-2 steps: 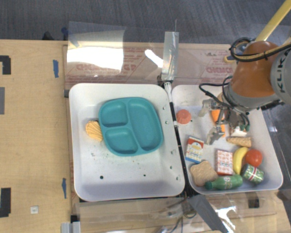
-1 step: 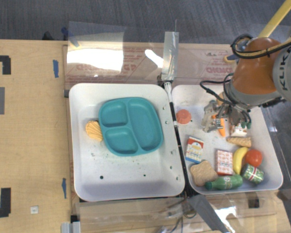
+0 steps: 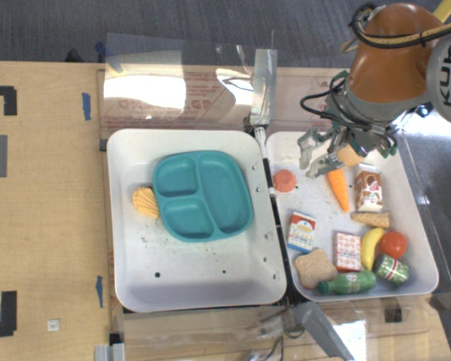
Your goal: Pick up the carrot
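The orange carrot (image 3: 338, 189) lies in the right bin (image 3: 419, 224), near its back, with its thick end pointing up toward the gripper and its tip toward the front. My gripper (image 3: 321, 156) hangs just above and to the left of the carrot's thick end. Its fingers (image 3: 308, 147) stand apart and nothing is held between them. The arm's orange band (image 3: 391, 51) rises above it at the upper right.
Around the carrot in the right bin lie a red ball (image 3: 284, 180), a milk carton (image 3: 368, 190), a cracker (image 3: 370, 219), two small boxes, a banana (image 3: 370, 247), bread (image 3: 314, 268) and a green bottle (image 3: 348, 283). The left bin holds a teal divided plate (image 3: 203, 194) and a yellow shell (image 3: 145, 200).
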You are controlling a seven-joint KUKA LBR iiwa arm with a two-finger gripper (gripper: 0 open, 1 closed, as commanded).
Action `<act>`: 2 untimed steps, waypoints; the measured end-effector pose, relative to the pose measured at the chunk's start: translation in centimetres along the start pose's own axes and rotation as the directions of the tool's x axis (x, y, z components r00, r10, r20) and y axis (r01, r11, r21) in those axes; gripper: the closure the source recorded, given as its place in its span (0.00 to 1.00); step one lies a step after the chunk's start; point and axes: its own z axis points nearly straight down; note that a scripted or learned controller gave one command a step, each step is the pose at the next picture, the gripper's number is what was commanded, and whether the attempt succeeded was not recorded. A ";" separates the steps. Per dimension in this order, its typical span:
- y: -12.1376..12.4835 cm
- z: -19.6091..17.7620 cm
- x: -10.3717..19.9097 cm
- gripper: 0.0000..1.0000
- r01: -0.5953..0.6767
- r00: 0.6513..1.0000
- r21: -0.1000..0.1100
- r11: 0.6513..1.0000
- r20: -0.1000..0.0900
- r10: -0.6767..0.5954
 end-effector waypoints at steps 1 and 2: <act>-5.3 -7.0 7.4 1.00 0.158 0.987 0.003 0.987 -0.004 -0.158; -9.8 8.4 6.7 1.00 -0.137 0.991 0.006 0.991 -0.003 0.137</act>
